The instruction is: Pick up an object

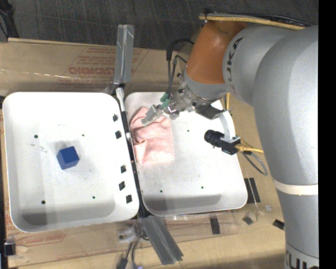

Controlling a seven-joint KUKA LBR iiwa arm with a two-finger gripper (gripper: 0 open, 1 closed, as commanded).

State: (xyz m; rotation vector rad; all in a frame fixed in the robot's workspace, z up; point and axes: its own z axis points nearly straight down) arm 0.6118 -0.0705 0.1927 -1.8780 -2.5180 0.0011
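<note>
1. Arm [280, 94] comes in from the right, big grey body, orange band above the wrist, blocks the right side of the right bin [224, 198].
2. Gripper [157, 112] sits low over the upper-left part of the right bin, right at the top edge of the pink cloth [155, 139]. Fingers too small and cluttered here, cannot tell if spread or pressed together, and cannot tell if any cloth is between them.
3. Pink cloth lies crumpled against the left wall of the right bin, near the divider between the 2 bins, upper half. It looks like the likely target, my call from the gripper's position.
4. Blue cube [68, 157] sits alone in the left bin [22, 111], left of centre, well apart from the gripper.
5. Step in hand: probably descend and grasp on the cloth.
6. To do it well: go for a raised fold, not the flat part; push down enough to bunch fabric between the fingers; stay off the bin wall just beside the cloth.
7. Lift straight up and slowly, soft cloth slips easily. A thin pinch at the edge may pull free.
</note>
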